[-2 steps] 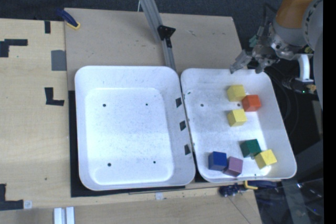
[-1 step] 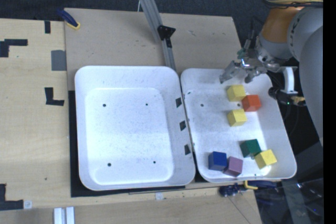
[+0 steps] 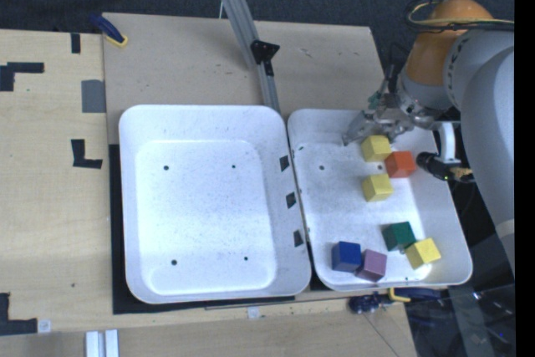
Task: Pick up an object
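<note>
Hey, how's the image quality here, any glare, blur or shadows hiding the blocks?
Camera view: even, soft lighting; the right bin is bright white without strong glare; the blocks cast only faint shadows; the gripper looks slightly soft and small above a yellow block; the colours read clearly.

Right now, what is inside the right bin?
The right bin holds seven blocks: three yellow, and one each orange, green, blue and purple. The pincer hangs over its far end, hiding the floor beneath it.
</note>
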You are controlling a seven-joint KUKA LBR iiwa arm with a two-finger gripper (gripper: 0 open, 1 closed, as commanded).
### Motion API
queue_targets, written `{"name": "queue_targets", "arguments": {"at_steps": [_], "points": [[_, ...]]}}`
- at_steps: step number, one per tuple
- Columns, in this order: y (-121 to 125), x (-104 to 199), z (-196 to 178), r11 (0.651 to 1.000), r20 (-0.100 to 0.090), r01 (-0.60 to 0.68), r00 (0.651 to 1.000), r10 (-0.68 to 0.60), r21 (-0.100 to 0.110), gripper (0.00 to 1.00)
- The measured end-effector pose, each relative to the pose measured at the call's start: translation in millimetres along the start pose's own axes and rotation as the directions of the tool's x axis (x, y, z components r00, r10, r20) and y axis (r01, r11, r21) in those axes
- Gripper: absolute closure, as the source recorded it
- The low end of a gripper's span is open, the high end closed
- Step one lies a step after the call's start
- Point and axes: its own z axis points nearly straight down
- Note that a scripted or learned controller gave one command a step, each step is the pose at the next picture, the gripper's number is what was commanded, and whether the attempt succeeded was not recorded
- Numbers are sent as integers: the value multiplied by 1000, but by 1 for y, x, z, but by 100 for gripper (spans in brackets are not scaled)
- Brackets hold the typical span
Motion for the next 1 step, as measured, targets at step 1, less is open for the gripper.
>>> {"name": "queue_targets", "arguments": {"at_steps": [1], "points": [[0,0,-10,1000,0,1,1000,-1,2,100]]}}
